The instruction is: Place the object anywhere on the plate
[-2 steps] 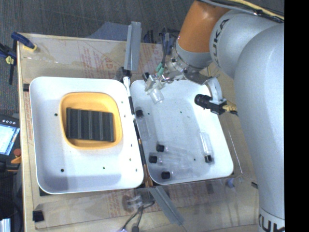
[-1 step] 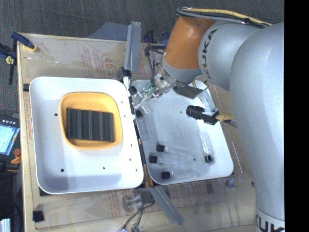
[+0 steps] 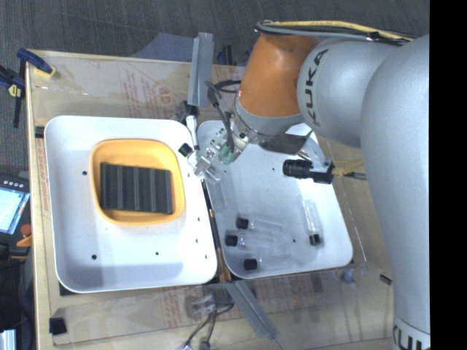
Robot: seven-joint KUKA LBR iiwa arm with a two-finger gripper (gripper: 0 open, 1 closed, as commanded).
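Two white bins side by side: left bin (image 3: 124,261) and right bin (image 3: 273,188). In the middle of the left bin, one yellow plate (image 3: 135,150) with one dark ribbed block (image 3: 137,188) on it. In the right bin, four clear tubes (image 3: 257,228) with black caps (image 3: 250,264): three near the front left corner, one by the right edge. One gripper (image 3: 211,159) over the right bin's back left corner. Hard to tell whether wide, narrow or holding anything.

Two white bins (image 3: 73,257) on bench (image 3: 109,79)
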